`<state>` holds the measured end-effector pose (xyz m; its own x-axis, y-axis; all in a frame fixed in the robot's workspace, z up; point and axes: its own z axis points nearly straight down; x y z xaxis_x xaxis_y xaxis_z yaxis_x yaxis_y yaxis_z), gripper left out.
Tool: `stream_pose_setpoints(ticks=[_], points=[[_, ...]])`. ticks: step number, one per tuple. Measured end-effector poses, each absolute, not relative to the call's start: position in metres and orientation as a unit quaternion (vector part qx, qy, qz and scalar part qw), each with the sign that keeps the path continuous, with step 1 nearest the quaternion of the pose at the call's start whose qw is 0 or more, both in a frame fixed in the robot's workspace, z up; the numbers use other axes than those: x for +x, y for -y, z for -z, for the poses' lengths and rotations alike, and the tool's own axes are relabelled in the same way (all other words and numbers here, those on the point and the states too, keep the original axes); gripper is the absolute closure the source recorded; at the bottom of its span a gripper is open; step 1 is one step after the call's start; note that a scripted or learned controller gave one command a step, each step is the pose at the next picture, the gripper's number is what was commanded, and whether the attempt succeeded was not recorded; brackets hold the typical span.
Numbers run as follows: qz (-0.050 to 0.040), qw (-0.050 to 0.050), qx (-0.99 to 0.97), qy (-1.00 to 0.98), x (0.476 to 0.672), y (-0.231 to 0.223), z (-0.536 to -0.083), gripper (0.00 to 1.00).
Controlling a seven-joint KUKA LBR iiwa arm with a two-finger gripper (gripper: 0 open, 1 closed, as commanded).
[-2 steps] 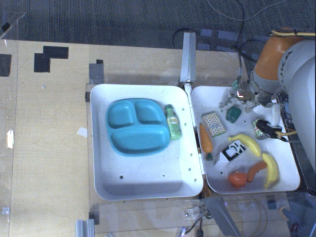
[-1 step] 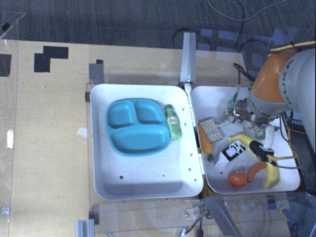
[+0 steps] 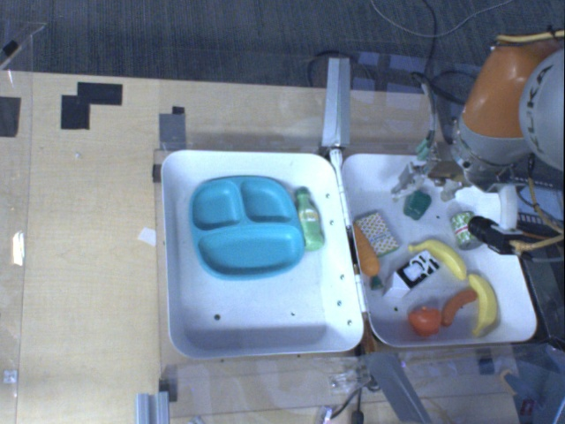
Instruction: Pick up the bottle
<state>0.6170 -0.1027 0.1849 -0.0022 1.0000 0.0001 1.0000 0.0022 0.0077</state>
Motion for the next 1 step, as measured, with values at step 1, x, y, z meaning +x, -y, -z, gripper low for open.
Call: stream_pose_setpoints(ticks=[1], points=[[-0.0019,0.003,0.681,-0.732,0.6384,0.1387,-0.0907,0.0]])
